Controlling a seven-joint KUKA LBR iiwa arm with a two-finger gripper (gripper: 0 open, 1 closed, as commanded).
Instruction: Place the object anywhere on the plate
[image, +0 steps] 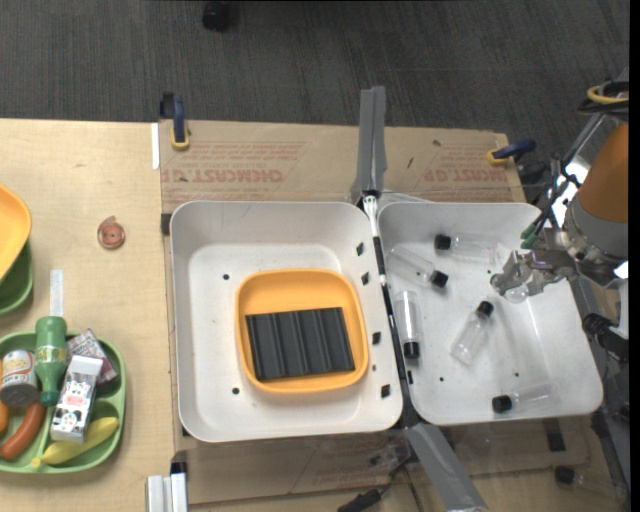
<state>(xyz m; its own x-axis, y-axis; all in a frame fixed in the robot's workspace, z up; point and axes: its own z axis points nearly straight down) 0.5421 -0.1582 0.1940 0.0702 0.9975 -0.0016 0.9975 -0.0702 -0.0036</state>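
Observation:
An orange square plate (298, 287) lies in the left bin (200, 330), and a black ridged slab (300, 341) covers most of it. Several clear vials with black caps are scattered in the right bin (560, 390): one upright-looking along the left wall (408, 318), one tilted in the middle (471, 336), one near the front edge (520, 400). Two more vials (436, 277) lie toward the back left. My gripper (516, 277) hangs over the right bin's back right part, just right of the middle vial and far from the plate.
A grey divider (371, 150) rises at the back between the bins. Left of the bins, on the wooden bench, stand a green tray of toy food (60, 410), an orange bowl (10, 235) and a small pink disc (111, 234).

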